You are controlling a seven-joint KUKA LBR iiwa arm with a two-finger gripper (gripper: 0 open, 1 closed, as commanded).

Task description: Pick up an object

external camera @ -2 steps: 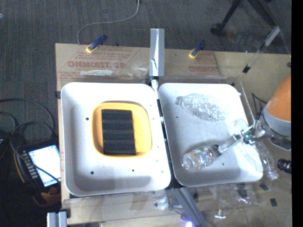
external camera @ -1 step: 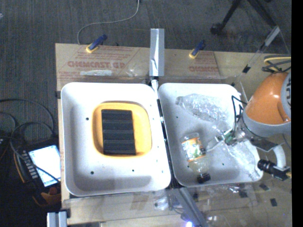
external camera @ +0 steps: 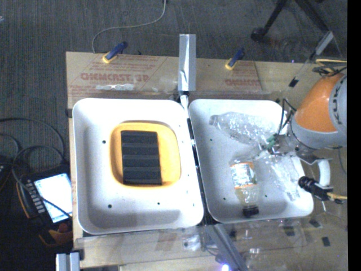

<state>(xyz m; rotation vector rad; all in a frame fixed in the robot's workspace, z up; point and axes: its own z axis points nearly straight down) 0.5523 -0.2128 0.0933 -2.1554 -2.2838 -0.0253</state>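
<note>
Closest to the lens, my grey arm with its orange band is reaching in from the right and hanging over the right-hand shallow white bin. My tool is sitting low among clear plastic at that bin's right side, and I cannot tell whether it is released or clenched, nor whether it is grasping anything.

The things I am choosing among are lying here: a crumpled clear plastic bottle towards the bin's far side, a clear bottle with an orange label and a black cap nearer the front, and a further piece of crinkled clear plastic just beside my tool. In the left-hand white bin a yellow rounded tray holding a black ribbed block is lying well apart from me.

I am judging the risks as these: thin, springy plastic is likely to buckle or squirt sideways under a squeeze, and the pieces are lying so close together that I may be nudging one while closing on another, or pinching against the bin wall.

Both bins are resting on a pale brown board surface with red lettering, pinned by two blue-and-yellow clamps. Grey carpet, a thin white cable, a black chair base and a lit handheld screen are surrounding it.
</note>
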